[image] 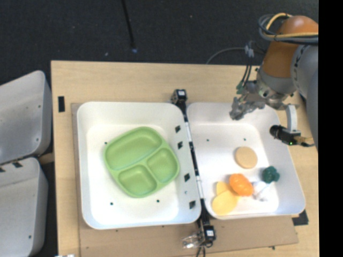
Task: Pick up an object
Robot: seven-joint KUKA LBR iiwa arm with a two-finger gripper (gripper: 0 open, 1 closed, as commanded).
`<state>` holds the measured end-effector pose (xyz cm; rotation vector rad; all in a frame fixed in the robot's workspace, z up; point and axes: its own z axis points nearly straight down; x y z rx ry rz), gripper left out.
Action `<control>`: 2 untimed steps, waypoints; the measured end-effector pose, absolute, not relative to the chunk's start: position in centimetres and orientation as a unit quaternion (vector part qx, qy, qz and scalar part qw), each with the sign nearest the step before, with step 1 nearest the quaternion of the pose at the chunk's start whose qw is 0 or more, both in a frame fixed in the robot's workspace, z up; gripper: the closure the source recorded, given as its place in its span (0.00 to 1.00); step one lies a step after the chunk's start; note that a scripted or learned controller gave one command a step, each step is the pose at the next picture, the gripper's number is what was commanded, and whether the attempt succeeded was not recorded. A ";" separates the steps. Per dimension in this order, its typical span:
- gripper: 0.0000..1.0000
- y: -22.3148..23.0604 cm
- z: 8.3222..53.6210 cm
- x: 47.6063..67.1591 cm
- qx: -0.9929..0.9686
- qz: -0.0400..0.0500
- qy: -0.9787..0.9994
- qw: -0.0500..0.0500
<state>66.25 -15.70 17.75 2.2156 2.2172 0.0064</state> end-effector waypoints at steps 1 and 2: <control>1.00 -15.2 24.0 66.8 0.706 0.002 0.708 0.004; 1.00 -15.3 25.5 66.8 0.705 0.001 0.709 0.002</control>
